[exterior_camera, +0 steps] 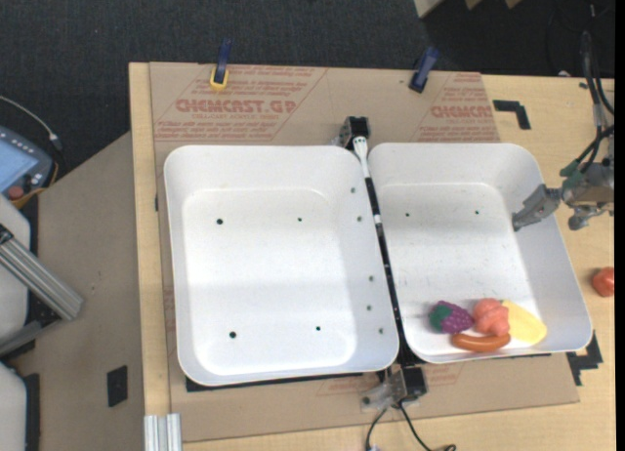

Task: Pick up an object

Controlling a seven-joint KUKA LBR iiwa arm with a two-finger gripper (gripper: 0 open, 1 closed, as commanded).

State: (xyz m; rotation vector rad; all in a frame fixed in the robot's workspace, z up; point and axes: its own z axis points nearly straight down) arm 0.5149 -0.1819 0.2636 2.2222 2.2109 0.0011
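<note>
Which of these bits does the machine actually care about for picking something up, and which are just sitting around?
For the job:
- purple toy
- orange-pink toy
- yellow toy
- sausage-shaped toy
- right bin holding them
- pincer at that bin's right rim

Just lying about:
- left bin
- blue clamps on the cardboard
- orange thing outside the bins

The gripper (535, 207) reaches in from the right over the right bin's (459, 244) far right rim, its grey tip pointing down-left toward the bin floor, nothing visibly held, while the rest of the arm lies beyond the rim.
</note>
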